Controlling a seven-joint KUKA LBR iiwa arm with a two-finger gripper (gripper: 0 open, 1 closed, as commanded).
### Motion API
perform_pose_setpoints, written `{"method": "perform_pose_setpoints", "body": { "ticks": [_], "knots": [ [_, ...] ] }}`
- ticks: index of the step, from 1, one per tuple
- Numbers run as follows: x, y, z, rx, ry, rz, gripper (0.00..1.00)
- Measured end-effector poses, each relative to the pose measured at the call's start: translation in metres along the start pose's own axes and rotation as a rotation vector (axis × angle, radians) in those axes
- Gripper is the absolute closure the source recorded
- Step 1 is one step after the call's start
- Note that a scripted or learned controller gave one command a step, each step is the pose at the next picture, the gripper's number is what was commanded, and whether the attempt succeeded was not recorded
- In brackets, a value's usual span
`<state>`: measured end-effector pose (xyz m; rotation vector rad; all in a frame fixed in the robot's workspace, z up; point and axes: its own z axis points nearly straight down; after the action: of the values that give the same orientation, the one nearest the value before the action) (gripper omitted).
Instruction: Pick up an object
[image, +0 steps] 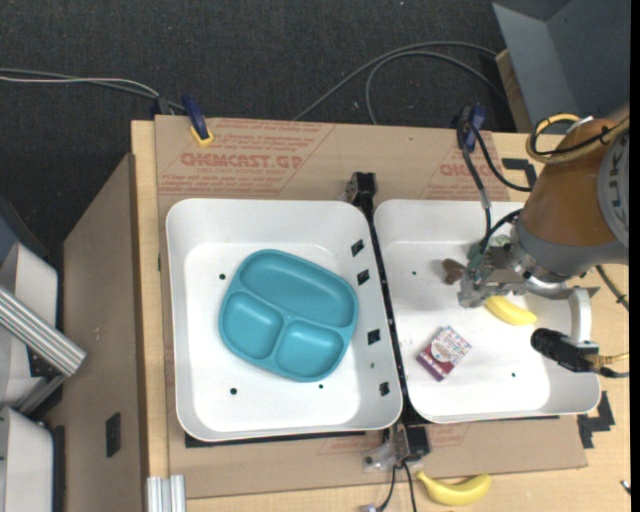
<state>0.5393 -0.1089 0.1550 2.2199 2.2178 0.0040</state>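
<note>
Camera view: cardboard-topped bench (250, 150), dark floor (80, 40), cables (400, 60).

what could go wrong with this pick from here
The gripper sits right beside the banana near the right bin's middle, so closing now may clip only the banana's end and let it slip. The small packet lies close below; a sideways nudge could push the banana into it.

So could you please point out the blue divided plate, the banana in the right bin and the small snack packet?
blue divided plate (288, 314), camera view, its centre ridge.
banana (512, 312), camera view, its exposed middle.
snack packet (444, 352), camera view, its top face.
</note>
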Motion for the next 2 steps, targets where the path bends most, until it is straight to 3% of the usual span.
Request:
{"method": "perform_pose_setpoints", "body": {
  "ticks": [1,2],
  "knots": [
    [0.004,-0.007,-0.049,-0.001,0.000,-0.002,1.00],
    [0.005,-0.005,-0.073,0.001,0.001,-0.003,1.00]
  ]
}}
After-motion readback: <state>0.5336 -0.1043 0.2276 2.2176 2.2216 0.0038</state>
